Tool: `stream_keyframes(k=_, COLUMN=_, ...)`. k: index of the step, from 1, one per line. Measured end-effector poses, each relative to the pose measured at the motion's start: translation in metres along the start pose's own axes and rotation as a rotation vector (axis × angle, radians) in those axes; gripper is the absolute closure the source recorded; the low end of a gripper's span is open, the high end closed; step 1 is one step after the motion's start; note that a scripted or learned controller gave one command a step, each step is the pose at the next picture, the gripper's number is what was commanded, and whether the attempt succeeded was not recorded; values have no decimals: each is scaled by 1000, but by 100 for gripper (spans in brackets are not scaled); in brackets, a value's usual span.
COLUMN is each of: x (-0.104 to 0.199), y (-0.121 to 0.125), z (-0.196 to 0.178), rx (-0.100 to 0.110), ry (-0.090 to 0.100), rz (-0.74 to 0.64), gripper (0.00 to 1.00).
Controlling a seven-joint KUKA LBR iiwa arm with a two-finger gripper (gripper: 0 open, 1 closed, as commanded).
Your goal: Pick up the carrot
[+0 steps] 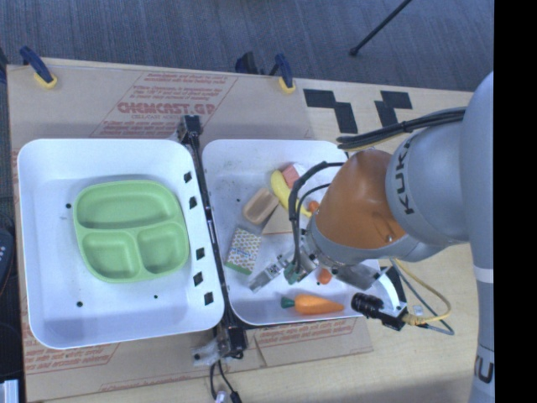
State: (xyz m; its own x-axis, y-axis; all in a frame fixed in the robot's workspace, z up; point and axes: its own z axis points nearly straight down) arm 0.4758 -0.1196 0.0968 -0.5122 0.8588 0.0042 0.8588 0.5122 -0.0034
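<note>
1. Desk [75, 82]: covered with printed cardboard, held by blue and yellow clamps at the far edge; it bears two white bins side by side.
2. Left bin [42, 250]: shallow, white. It holds a green tray [130, 229] with three compartments, one long at the far side and two smaller at the near side.
3. Right bin [222, 175]: shallow, white, touching the left bin along a black clipped seam.
4. Carrot [315, 305]: orange with a small green end pointing left, lying flat near the near edge of the right bin, just below the pincer and apart from it.
5. Arm [436, 183]: grey with an orange band, reaching in from the right over the right bin.
6. Pincer [295, 269]: low over the bin floor, above the carrot. Whether its jaws are apart or together cannot be told; nothing can be seen between them.
7. Banana [279, 187]: yellow, at the far side of the right bin, partly behind a black cable.
8. Pink block [290, 173]: just beside the banana's far end.
9. Tan block [259, 208]: left of the banana.
10. Patterned packet [243, 250]: flat, left of the pincer.
11. Grey item [267, 275]: small, just left of the pincer; kind unclear.
</note>
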Motion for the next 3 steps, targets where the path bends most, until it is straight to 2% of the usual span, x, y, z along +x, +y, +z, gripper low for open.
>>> stream_keyframes(k=1, x=-28, y=-16, z=5, rx=-2, ry=-4, rz=-364, gripper=0)
stream_keyframes(k=2, x=-67, y=-39, z=5, rx=-1, ry=-5, rz=-804, gripper=0)
stream_keyframes(k=3, x=-67, y=-38, z=-5, rx=-1, ry=-4, rz=-805, gripper=100)
